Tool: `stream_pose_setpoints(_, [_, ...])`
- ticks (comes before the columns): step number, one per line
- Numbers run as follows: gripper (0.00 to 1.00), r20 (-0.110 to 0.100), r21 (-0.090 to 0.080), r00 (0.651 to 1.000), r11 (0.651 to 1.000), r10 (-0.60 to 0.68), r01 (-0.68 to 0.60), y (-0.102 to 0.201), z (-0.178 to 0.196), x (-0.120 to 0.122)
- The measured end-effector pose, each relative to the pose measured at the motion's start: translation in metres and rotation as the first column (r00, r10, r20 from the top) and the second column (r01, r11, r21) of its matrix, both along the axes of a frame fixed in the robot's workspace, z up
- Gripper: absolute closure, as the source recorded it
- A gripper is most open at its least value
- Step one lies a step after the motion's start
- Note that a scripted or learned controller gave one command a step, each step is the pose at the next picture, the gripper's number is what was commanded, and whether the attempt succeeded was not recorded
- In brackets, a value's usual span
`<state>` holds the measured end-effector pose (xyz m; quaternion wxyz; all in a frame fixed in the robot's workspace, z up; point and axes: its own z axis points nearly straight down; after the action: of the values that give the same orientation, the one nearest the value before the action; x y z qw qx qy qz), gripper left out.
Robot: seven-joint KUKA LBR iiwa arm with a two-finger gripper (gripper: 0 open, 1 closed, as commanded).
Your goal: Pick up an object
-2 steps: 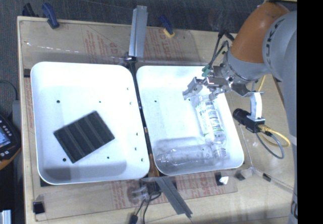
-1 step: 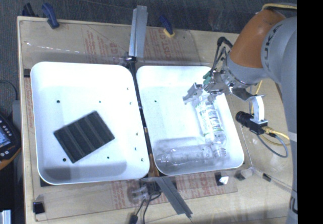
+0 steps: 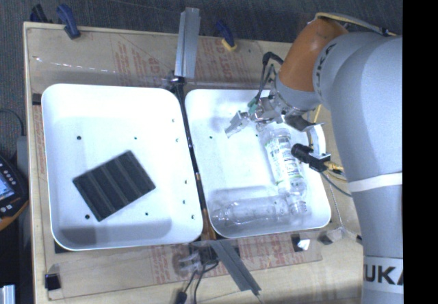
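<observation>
My gripper [image 3: 236, 123] hangs over the far middle of the right bin [image 3: 226, 172], pointing left, with bare white floor beneath it. A clear plastic bottle [image 3: 282, 157] lies lengthwise just to the gripper's right, its top end close to the wrist. A second clear bottle [image 3: 254, 210] lies crosswise along the right bin's near wall. A flat black ribbed pad [image 3: 113, 184] rests tilted in the near half of the left bin [image 3: 82, 111], far from the gripper.
A metal divider post [image 3: 186, 42] rises at the far edge between the bins. Blue clamps [image 3: 68, 20] grip the bench's far edge. The grey arm [image 3: 363, 118] covers the right side of the bench. A bracket [image 3: 233, 268] juts out at the front.
</observation>
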<state>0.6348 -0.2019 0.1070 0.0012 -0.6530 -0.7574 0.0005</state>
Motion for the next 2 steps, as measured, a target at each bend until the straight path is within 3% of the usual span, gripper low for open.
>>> stream_pose_setpoints(1, [0.0,0.0,-0.001,1.0,1.0,-0.014,0.014,-0.007,0.009,-0.034])
stream_pose_setpoints(2, [0.0,0.003,-0.001,0.998,0.998,-0.058,0.058,-0.009,0.124,-0.085])
